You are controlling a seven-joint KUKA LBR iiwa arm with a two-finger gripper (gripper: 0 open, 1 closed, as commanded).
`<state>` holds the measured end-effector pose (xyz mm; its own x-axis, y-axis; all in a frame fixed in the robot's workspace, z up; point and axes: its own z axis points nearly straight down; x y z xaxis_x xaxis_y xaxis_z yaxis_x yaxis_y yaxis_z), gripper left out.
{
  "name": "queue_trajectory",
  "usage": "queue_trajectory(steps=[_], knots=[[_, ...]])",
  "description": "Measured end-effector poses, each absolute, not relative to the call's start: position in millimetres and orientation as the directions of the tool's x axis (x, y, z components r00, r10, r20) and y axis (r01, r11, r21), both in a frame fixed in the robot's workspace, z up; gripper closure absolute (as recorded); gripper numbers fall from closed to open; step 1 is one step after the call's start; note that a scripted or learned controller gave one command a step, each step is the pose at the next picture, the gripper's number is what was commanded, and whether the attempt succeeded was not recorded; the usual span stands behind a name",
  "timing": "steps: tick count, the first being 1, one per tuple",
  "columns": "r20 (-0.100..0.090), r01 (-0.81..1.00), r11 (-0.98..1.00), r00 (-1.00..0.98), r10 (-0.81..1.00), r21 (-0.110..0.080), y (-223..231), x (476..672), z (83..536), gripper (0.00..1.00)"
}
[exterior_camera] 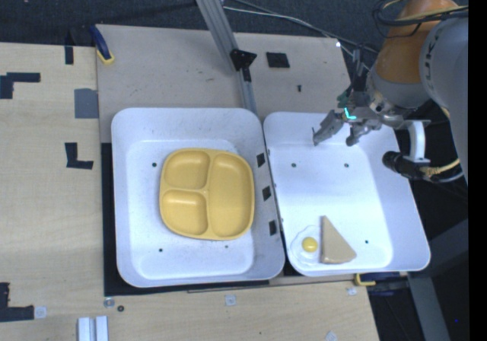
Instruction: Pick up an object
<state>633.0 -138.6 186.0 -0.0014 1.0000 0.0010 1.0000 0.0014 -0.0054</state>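
Observation:
In the right bin [396, 202], near its front edge, lie a tan wedge-shaped piece [333, 243] and a small yellow round object [309, 244] just left of it. My gripper [335, 135] hangs above the back of the right bin, well behind both objects. Its two dark fingers are spread apart with nothing between them. A yellow three-compartment plate [206, 193] rests in the middle of the left bin [129, 180].
A slanted metal pole [217, 16] rises behind the bins, ending near their shared back corner. Cables run across the dark floor at the back. The grey arm with its orange band [415, 35] fills the upper right. Black clips sit along the divide between the bins.

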Motion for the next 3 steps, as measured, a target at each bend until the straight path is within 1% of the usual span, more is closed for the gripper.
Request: queue_trajectory(steps=[1, 2, 3], knots=[[0.0, 1.0, 0.002, -0.002, 1.0, -0.002, -139, 634.0, 188, 0.0], [0.0, 1.0, 0.002, -0.002, 1.0, -0.005, -132, 629.6, 141, 0.0], [-0.001, 1.0, 0.002, -0.002, 1.0, -0.004, -131, 628.6, 87, 0.0]])
